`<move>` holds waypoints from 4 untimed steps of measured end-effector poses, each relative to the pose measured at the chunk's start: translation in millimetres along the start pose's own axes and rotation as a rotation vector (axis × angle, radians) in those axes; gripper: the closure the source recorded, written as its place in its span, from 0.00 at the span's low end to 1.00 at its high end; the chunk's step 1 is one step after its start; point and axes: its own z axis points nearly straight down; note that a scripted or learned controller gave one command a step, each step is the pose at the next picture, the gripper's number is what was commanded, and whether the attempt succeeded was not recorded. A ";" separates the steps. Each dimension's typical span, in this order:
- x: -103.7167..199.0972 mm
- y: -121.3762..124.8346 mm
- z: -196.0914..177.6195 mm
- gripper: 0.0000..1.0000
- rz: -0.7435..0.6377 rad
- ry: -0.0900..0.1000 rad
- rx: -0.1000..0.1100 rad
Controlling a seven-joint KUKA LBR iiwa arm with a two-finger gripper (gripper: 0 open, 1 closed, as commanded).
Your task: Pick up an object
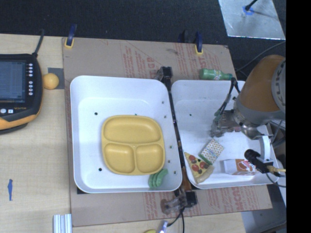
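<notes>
The gripper [219, 128] hangs low in the right bin [194, 93]; whether its fingers are parted or closed cannot be told. Just near of it lies a patterned packet [212, 151], with a pizza slice [198, 166] to its left and a box [236, 166] to its right. The left bin [87, 89] holds a yellow tray [132, 143] and a green toy [158, 178].

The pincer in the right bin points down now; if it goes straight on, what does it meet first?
Probably the bare white floor of the right bin. The pincer hangs just above and left of the small patterned packet, apparently beside it rather than over it, but depth is hard to judge from this slanted view.
</notes>
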 end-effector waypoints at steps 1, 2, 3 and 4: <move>74.7 36.1 -82.1 1.00 0.004 0.005 -0.002; 129.9 97.8 -127.9 1.00 0.004 0.004 -0.003; 193.7 111.2 -89.5 1.00 0.003 0.004 0.003; 94.1 110.4 -81.9 1.00 0.008 0.003 0.002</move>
